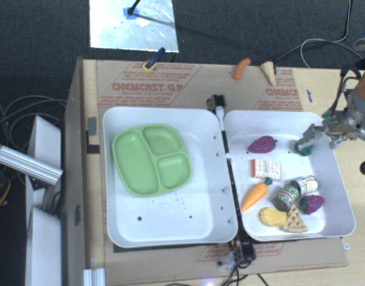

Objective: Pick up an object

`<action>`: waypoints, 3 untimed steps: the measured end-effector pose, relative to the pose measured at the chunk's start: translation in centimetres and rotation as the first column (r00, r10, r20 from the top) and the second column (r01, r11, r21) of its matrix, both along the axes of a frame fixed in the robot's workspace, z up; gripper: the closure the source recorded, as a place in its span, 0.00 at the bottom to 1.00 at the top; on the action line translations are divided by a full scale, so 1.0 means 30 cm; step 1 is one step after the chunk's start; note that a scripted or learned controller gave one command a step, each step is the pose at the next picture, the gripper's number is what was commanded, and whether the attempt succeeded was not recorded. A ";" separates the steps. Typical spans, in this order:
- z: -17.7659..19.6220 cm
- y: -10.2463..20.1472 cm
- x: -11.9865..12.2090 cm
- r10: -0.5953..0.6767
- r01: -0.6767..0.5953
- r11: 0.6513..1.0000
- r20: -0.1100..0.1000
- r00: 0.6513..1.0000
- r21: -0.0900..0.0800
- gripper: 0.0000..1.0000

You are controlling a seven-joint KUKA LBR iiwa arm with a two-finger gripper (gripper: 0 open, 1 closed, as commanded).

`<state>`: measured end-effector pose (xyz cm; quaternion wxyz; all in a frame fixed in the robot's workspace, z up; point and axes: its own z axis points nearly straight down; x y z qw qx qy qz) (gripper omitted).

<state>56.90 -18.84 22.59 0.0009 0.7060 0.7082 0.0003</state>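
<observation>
The right bin [328, 159] holds several toy foods. A purple grape bunch [262, 143] lies near its back. Below it is a red-and-white box [266, 169], then a carrot [254, 196]. A tin can [288, 195], a second purple bunch [312, 204], a yellow piece [271, 217] and a pizza slice [295, 220] cluster at the front. My gripper [305, 143] hangs low over the bin's back right part, right of the first grape bunch and apart from it. Nothing shows in its grasp.
The left bin [128, 225] bears a green divided plate [151, 158]. On the cardboard behind the bins lie an orange piece [242, 68], a cone [269, 71] and a blue-and-yellow tool [152, 60]. A black divider [228, 165] runs between the bins.
</observation>
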 end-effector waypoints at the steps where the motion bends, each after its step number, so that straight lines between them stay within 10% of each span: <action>1: -0.416 0.097 0.153 0.001 -0.001 1.000 -0.003 1.000 0.002 0.00; 2: -0.462 0.318 0.326 0.002 -0.002 1.000 0.001 1.000 0.002 0.00; 3: -0.425 0.313 0.328 0.004 -0.004 1.000 0.004 1.000 0.000 1.00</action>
